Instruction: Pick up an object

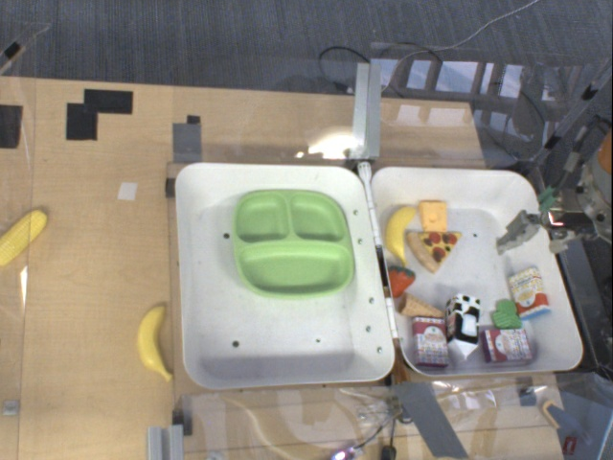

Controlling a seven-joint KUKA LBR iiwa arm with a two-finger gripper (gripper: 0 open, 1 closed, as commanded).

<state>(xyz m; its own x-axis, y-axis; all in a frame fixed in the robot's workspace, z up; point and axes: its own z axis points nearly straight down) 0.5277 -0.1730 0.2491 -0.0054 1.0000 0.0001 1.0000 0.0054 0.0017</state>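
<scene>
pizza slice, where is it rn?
The pizza slice lies in the right bin, upper-left part, just right of the banana and below the orange block.

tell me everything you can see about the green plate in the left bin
The green plate is a light green tray, plastic by the look of it, with rounded corners and three compartments: two smaller ones along its far side and one wide one nearer the camera. It lies flat and right side up on the floor of the left bin, slightly toward the far right of the middle. Nothing sits in its compartments.
</scene>
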